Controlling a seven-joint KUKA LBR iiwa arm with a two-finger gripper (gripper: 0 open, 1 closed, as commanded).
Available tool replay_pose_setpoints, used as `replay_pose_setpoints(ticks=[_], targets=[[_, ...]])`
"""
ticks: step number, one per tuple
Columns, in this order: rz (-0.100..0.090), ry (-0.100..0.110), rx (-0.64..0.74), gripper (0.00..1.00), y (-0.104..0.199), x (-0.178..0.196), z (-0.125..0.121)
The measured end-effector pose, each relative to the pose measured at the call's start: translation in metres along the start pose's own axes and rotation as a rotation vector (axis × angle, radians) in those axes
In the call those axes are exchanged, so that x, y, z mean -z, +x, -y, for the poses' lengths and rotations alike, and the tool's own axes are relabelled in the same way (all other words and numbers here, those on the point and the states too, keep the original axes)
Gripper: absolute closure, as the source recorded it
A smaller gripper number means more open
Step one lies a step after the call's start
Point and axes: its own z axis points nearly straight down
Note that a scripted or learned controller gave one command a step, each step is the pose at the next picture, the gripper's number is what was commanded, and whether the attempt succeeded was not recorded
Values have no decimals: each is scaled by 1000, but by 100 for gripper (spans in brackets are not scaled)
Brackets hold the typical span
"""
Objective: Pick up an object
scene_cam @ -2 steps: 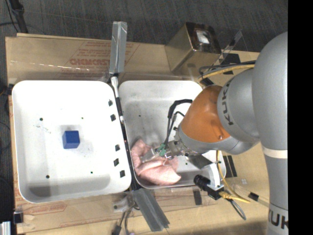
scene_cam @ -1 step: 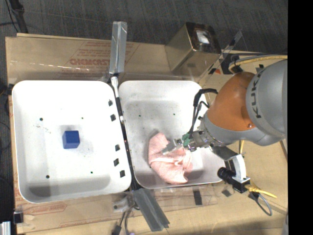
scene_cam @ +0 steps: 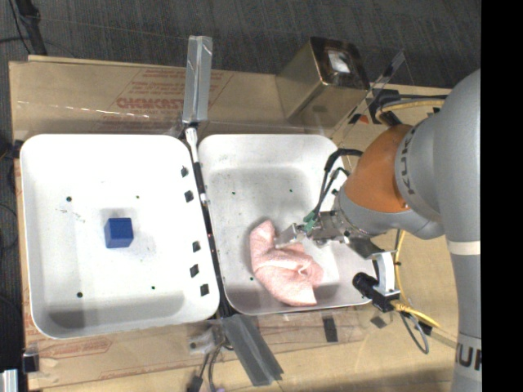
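Note:
A crumpled pink cloth (scene_cam: 282, 265) lies in the right bin (scene_cam: 245, 166), toward its front edge. My gripper (scene_cam: 296, 233) reaches in from the right and sits low at the cloth's upper right edge, touching or nearly touching it. A blue cube (scene_cam: 118, 232) rests in the left bin (scene_cam: 49, 170), left of its middle, far from the gripper.
A metal divider bar (scene_cam: 198, 80) runs up from between the two bins. A tan box (scene_cam: 323, 76) stands behind the right bin. The arm's orange band (scene_cam: 380, 174) and cables hang over the right bin's right side. Cardboard lies under both bins.

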Motion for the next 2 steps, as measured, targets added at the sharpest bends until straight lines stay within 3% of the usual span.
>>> replay_pose_setpoints(ticks=[1,2], targets=[[-1,0,74,0,48,0,-31],[-2,3,97,0,56,-1,-9]])
